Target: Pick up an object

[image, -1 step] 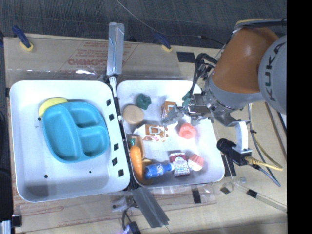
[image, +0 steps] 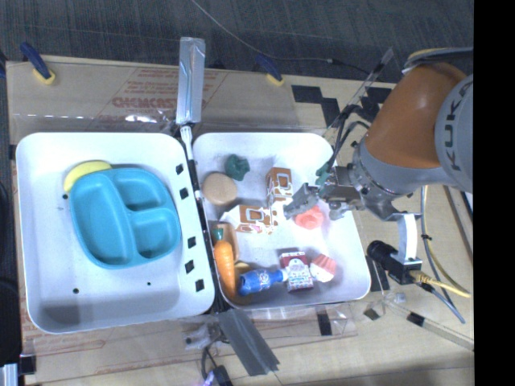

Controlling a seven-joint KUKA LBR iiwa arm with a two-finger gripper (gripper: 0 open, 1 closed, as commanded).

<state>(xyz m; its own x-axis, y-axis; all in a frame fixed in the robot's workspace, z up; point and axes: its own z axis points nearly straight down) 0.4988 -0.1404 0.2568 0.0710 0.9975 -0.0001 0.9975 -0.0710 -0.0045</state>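
Arm (image: 418,127) reaching in from the right over the right bin (image: 342,284); pincer (image: 302,203) low above the bin floor, just beside a pink object (image: 310,218), grip state not discernible. Right bin contents: green piece (image: 236,166), tan round piece (image: 219,189), two brown-and-white cartons (image: 279,185), carrot (image: 225,265), blue bottle (image: 261,280), red-and-white pack (image: 298,270). Left bin (image: 40,296): blue divided tray (image: 125,215) partly covering a yellow object (image: 84,170); both bins on the bench (image: 451,360).

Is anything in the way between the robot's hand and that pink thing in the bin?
Nothing visible. The gripper hovers right beside the pink thing in the right bin, with no other item between them. The nearest neighbour, a small brown-and-white carton, sits off to the left.
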